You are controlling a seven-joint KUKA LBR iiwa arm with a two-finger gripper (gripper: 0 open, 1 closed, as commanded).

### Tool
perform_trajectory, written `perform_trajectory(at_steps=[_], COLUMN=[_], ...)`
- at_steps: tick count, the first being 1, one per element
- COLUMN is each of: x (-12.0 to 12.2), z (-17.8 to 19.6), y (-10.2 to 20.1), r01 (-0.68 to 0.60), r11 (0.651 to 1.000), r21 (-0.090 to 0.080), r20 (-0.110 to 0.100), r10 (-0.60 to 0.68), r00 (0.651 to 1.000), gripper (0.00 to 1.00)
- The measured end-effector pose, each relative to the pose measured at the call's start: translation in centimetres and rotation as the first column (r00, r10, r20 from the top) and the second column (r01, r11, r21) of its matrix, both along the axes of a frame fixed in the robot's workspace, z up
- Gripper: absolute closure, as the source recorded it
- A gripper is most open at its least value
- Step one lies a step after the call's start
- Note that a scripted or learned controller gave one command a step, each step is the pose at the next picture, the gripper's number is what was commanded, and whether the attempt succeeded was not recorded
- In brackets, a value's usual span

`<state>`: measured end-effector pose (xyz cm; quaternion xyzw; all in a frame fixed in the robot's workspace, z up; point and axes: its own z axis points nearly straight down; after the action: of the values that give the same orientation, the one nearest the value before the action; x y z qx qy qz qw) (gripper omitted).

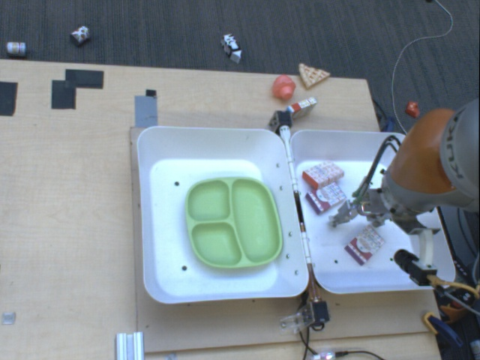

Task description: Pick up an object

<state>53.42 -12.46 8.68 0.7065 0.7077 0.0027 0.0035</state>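
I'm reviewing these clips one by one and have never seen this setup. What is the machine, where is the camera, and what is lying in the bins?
The single camera is fixed above the bench, looking down at a slant. The machine is a grey robot arm with an orange band, reaching in from the right. Its gripper hovers low in the right bin, among three small red-and-white packets: one near the top, one just below it and one lower down. I cannot see anything between its fingers. The left bin holds a green divided plate. A red ball lies on the bench beyond the bins.
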Motion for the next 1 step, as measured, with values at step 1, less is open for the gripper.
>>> perform_trajectory(at_steps=[1], x=[-4.39], z=[0.07], y=[3.76], r01=[0.001], r11=[1.0], r21=[-0.002], r20=[0.005], r10=[-0.001], r00=[1.0], gripper=[0.0])
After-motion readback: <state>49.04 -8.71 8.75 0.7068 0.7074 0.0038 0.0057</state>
